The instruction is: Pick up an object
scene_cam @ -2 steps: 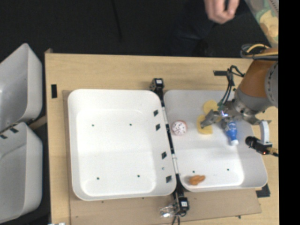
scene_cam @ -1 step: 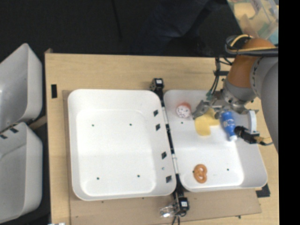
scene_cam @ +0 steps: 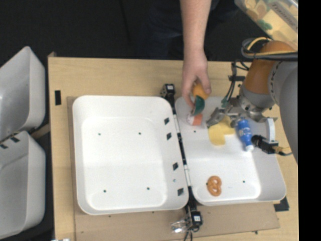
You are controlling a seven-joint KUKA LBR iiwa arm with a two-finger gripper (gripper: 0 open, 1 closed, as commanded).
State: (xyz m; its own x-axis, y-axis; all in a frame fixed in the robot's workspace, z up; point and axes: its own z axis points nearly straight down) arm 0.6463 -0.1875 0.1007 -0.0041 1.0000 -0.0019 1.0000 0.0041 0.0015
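While a person's arm (scene_cam: 196, 44) reaches into the right bin (scene_cam: 251, 185) holding small toys (scene_cam: 198, 100), we see the robot hand (scene_cam: 220, 115) low just above the yellow block (scene_cam: 218, 133); we cannot tell its opening. A blue bottle (scene_cam: 244, 133) lies beside it, a pretzel (scene_cam: 214, 185) nearer the front

You have a tan wooden tabletop (scene_cam: 125, 77) filling the middle of the frame against a black backdrop. At the far left edge two pale grey moulded shells (scene_cam: 17, 134) sit one above the other. In the upper right corner a clear plastic container (scene_cam: 268, 6) holds yellowish and green pieces. Small black clips (scene_cam: 168, 90) sit at the top and bottom of the seam between the bins.
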